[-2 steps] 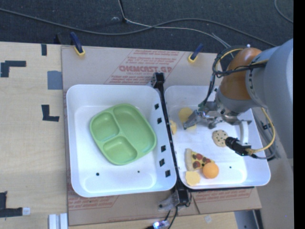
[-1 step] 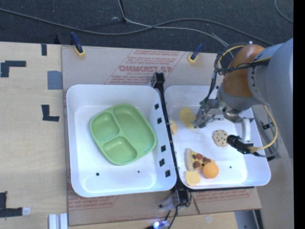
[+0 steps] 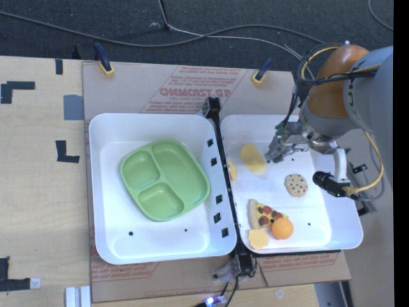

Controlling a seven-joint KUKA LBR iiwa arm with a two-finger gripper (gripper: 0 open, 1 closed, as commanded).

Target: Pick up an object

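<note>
Closest to the camera, along the near rim of the right bin (image 3: 345,242), lies a cluster of toy food: a pizza slice (image 3: 259,213) with red toppings, an orange ball-shaped fruit (image 3: 282,228) touching its right end, and a pale yellow wedge (image 3: 258,238) just below the slice. Up and to the right of these sits a round chocolate-chip cookie (image 3: 295,185), on its own on the white floor of the bin. Farther back in the same bin lies a yellow, rounded food piece (image 3: 253,158), tilted, with a smaller yellow bit (image 3: 232,171) beside the divider wall.

Over the far right part of this bin hangs the gripper (image 3: 276,152), carried by the grey arm (image 3: 358,101) with its orange band (image 3: 332,85). Its dark tip points down and leftward, ending just to the right of the yellow rounded piece, near it but seemingly not touching. Nothing shows between the fingers, and whether they are spread or closed cannot be told from this angle. The cookie lies below and right of the tip, apart from it.

Across the black divider (image 3: 217,171), the left bin (image 3: 102,171) holds a light green divided plate (image 3: 165,179) with three compartments, lying flat and turned at a slant. Both bins rest on a cardboard sheet (image 3: 185,88) held by two clamps (image 3: 102,61) at its far edge.
</note>
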